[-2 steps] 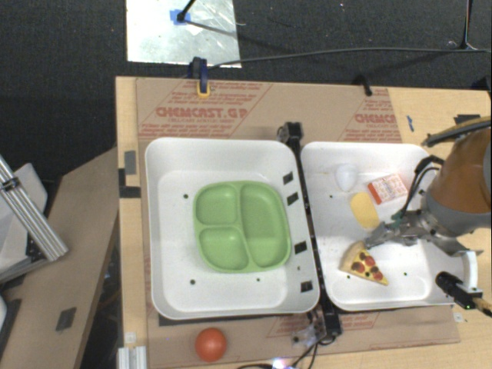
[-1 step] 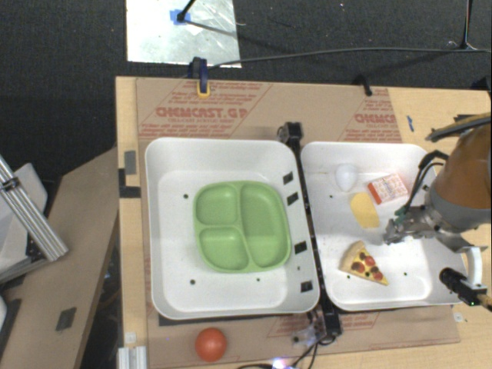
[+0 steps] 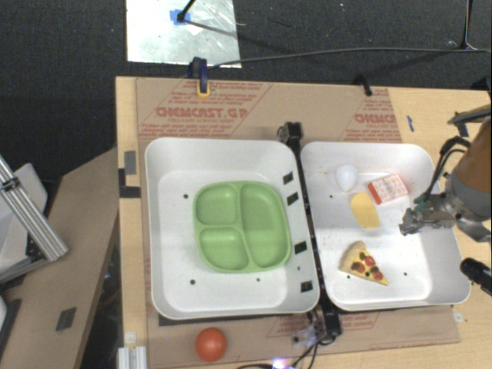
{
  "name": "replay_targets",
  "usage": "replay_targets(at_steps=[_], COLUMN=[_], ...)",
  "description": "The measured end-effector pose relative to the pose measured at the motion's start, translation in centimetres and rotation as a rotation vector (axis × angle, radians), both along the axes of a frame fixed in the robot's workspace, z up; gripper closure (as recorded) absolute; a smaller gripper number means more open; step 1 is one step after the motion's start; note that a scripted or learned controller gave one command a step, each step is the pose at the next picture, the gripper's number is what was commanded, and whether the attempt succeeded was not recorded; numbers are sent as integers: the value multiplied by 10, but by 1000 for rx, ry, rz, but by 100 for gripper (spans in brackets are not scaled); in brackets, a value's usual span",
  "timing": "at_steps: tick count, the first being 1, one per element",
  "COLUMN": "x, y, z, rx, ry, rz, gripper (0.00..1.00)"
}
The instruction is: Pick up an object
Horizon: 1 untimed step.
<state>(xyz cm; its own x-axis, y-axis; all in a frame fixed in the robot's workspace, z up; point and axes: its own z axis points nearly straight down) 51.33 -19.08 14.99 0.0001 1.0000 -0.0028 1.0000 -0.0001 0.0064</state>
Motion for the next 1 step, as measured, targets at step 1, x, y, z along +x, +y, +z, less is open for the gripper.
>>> replay_targets(at_steps=[1], x=[8], y=[-6], z=[61], rx=[-1], ry=[-2], rz=[4], gripper=[100])
